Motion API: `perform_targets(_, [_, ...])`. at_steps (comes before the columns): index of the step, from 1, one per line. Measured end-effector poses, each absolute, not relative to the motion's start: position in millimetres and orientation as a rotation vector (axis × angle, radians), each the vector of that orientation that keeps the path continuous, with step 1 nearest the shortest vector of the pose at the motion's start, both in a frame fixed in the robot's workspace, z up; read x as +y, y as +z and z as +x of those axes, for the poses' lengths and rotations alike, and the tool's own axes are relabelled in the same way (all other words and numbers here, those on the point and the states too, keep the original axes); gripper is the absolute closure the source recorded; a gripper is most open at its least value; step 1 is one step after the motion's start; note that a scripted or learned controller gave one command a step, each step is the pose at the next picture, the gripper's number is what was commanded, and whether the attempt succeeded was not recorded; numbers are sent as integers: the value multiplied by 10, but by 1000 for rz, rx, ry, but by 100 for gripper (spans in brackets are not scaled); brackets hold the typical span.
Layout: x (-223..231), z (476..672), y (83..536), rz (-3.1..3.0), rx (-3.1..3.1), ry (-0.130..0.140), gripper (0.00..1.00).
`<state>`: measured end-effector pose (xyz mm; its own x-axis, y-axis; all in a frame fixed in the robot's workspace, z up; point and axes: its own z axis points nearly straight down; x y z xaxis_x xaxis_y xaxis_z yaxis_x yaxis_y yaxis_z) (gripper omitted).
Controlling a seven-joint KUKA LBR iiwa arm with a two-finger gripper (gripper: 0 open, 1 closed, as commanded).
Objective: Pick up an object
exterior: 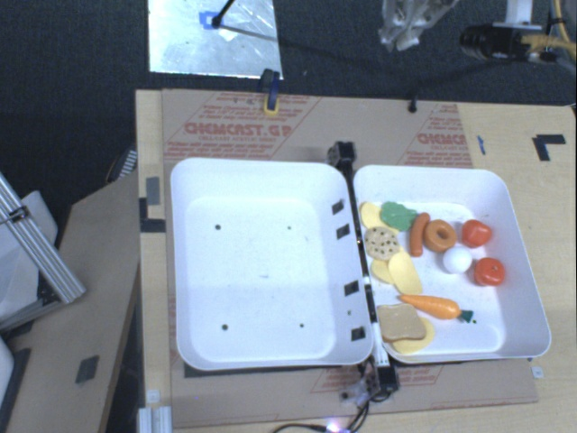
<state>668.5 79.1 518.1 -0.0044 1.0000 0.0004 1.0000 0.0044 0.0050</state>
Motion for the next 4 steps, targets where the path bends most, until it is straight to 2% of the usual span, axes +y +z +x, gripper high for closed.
perform_targets(1, [150, 6684, 4820, 2223, 2218, 0, 100])
perform_targets(2, [469, 6672, 3222, 2221, 2234, -12, 100])
perform_targets(3, [1045, 6687, 3599, 2210, 2230, 8, 100])
perform_targets(4, [1616, 6684, 3828, 2210, 2231, 9, 100])
